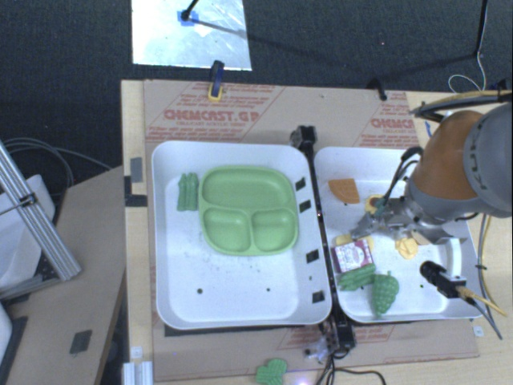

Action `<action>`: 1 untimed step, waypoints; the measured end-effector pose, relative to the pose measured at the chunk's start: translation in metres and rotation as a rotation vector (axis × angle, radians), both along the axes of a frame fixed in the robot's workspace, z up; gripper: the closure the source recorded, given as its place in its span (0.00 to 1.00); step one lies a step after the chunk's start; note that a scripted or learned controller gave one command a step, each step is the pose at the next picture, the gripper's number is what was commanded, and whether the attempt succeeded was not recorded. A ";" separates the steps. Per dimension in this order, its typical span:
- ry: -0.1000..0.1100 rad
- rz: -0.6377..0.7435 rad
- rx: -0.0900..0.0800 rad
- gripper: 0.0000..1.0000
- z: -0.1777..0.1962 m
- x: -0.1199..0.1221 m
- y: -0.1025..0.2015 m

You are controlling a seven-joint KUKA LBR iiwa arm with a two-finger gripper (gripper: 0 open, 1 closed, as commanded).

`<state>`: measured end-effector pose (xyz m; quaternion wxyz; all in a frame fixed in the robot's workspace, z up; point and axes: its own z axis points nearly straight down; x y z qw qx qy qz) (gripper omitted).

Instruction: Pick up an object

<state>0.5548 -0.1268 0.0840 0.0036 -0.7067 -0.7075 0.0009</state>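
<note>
My gripper (375, 221) hangs low over the middle of the right bin (337, 167), with the orange-banded wrist behind it. Right below it lies a small purple-and-white box (353, 256). A green pickle-like piece (357, 277) and a green leafy toy (385, 293) lie near the bin's front edge. An orange wedge (345, 190) sits at the bin's back left. A yellow piece (407, 248) lies to the gripper's right, and another yellow bit (374, 204) shows just behind it. Nothing is visibly held.
The left bin (172, 287) holds a green divided plate (247, 209) and a green ridged stick (187, 192) beside it. A green toy (272, 370) lies on the bench in front of the bins. Black clips line the wall between the bins.
</note>
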 end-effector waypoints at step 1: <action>-0.009 -0.001 -0.004 0.00 0.001 0.010 -0.014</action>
